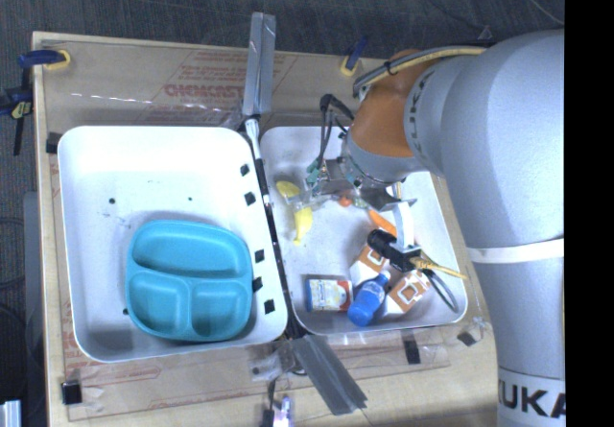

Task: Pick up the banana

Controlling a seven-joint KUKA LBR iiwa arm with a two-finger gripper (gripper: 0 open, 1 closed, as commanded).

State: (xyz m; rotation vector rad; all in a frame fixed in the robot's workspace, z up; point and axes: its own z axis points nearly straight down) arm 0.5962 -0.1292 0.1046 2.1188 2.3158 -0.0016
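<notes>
Seen from above at a slant, two shallow white plastic bins sit side by side on a pale bench. The left bin (86,176) holds a smooth turquoise tray (190,278) with rounded corners and three compartments. The right bin (443,214) holds the clutter. The banana (301,222), small, yellow and gently curved with a matte skin, lies on the bin floor close against the left wall, toward the far half. The grey arm with its glossy orange band reaches in from the right and hangs over the far part of this bin. Its metal gripper (321,187) sits just right of the banana's far end, very near it or perhaps touching. The blur and the wrist's bulk make it impossible to tell whether the gripper is open or closed. At the near edge lie a small printed carton (326,294), a blue bottle (366,302) and an orange-and-white box (409,292). Judging by this, the approach looks made, but the banana rests on the floor, so the grasp and lift remain to be done.
</notes>
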